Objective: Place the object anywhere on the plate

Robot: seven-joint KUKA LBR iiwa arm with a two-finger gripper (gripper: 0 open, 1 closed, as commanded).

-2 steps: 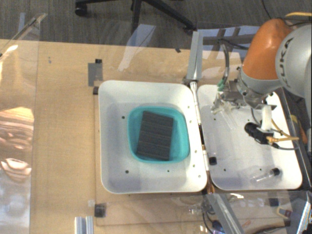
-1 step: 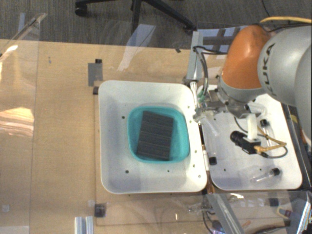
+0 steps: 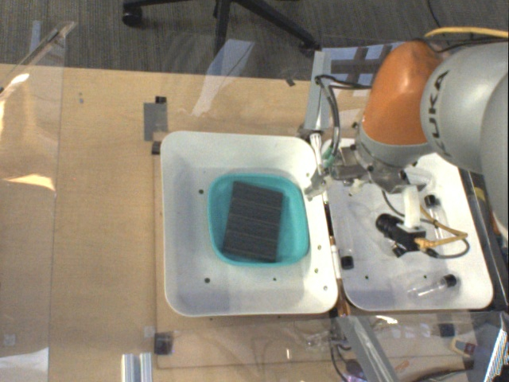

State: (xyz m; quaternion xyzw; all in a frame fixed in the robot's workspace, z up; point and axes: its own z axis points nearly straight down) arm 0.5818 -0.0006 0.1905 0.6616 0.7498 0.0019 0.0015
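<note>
A dark grey ridged rectangular block (image 3: 253,220) lies flat on the teal plate (image 3: 296,241), which sits in the middle of the left white bin (image 3: 183,237). The block lies wholly within the plate's rim, slightly tilted. My gripper (image 3: 322,169) hangs over the wall between the two bins, just right of the plate's upper right corner and apart from the block. Nothing shows in the gripper. The grey arm with its orange band (image 3: 398,94) reaches in from the right, above the right bin.
The right white bin (image 3: 469,293) holds a small black piece (image 3: 346,261) near its left wall and a small clear item (image 3: 425,289) near its front. Wooden bench surface surrounds both bins. An office chair base stands on the floor beyond.
</note>
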